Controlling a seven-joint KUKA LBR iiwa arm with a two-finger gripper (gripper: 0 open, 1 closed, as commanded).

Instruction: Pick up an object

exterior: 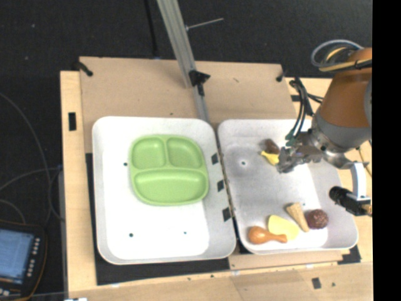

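In the right bin (250, 187) lie several small toy foods. A brown piece (270, 145) and a yellow piece (270, 158) sit near the bin's upper middle. My gripper (286, 162) hangs just right of them, low over the bin floor, touching or nearly touching the yellow piece. Along the front of the bin lie an orange drumstick shape (262, 235), a yellow wedge (282, 226), a tan cone (298, 216) and a dark brown ball (317, 218).
The left bin (113, 231) holds a green divided plate (168, 170). A metal pole (178, 36) slants up from between the bins. The arm's orange band (343, 102) and cables stand over the right bin's far right corner.
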